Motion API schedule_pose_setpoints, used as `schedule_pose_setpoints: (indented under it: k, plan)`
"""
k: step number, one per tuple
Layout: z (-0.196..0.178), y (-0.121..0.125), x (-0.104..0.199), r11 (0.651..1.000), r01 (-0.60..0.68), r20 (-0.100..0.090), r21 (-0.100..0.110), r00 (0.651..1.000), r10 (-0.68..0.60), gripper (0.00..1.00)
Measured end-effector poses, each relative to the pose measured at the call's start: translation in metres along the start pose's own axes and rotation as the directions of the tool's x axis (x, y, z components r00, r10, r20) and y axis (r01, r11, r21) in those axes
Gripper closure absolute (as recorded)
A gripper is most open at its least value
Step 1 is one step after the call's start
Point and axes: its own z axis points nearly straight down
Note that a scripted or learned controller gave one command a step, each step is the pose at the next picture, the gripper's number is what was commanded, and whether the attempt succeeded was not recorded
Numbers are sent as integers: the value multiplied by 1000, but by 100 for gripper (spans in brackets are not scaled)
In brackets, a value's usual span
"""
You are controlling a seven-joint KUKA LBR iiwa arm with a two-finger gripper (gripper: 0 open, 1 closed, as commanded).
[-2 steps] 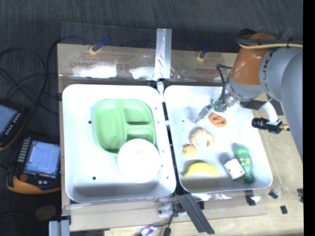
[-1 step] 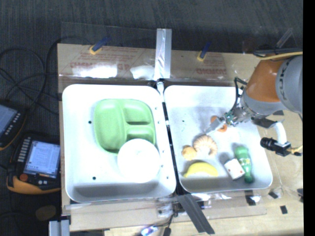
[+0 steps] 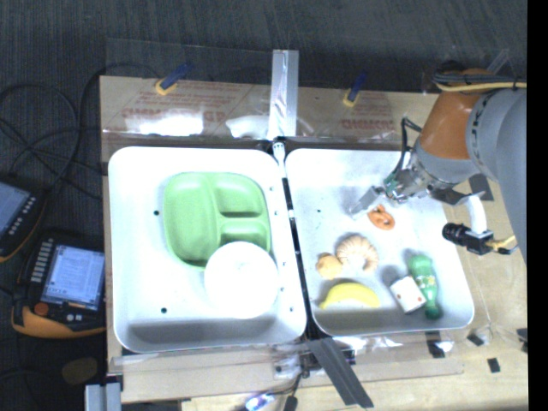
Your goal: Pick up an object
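Note:
My gripper (image 3: pixel 377 197) hangs over the upper middle of the right bin (image 3: pixel 445 319), reaching in from the right below the orange wrist band. A small orange ring-shaped object (image 3: pixel 382 218) lies just below it, and I cannot tell if they touch. Further down the bin lie a tan croissant-like piece (image 3: pixel 356 249), a small brown bun (image 3: pixel 329 265) and a yellow banana (image 3: pixel 349 294). At the lower right, a green bottle (image 3: pixel 425 285) lies beside a small white and red block (image 3: pixel 408 293).
The left bin (image 3: pixel 137 315) holds a green divided tray (image 3: pixel 210 212) with a white round dish (image 3: pixel 242 277) overlapping its lower right corner. A raised divider (image 3: pixel 289 229) separates the two bins. A black fitting (image 3: pixel 467 235) on the arm juts over the right bin's right side.

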Motion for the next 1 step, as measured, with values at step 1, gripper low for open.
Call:
schedule_pose_setpoints:
  k: [1]
  plan:
    - [-11, 2, 0, 1000, 1, 0, -4, 1000, -1, 100]
